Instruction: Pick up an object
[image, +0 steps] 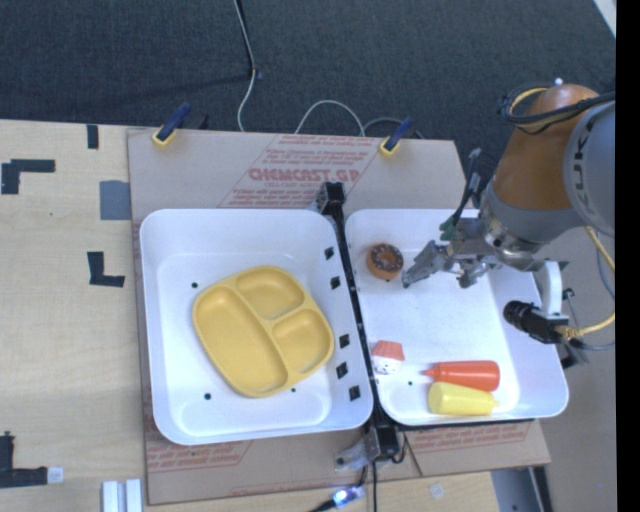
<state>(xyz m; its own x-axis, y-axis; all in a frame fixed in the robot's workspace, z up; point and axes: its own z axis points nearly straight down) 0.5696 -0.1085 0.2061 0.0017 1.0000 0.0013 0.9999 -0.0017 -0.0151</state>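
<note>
Two white bins sit side by side. The left bin (160, 250) holds a yellow divided plate (262, 328). The right bin (540, 400) holds a doughnut (384, 260), a small red-and-white piece (386, 356), an orange bottle (464, 374) and a yellow bottle (460, 400). My gripper (440, 268) hovers just beside the doughnut, fingers spread and gripping nothing.

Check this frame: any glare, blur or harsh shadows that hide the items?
Camera view: light is even, shadows soft; the right bin is bright white but keeps its detail; the donut and yellow tray are sharp; the hand looks slightly soft.
</note>
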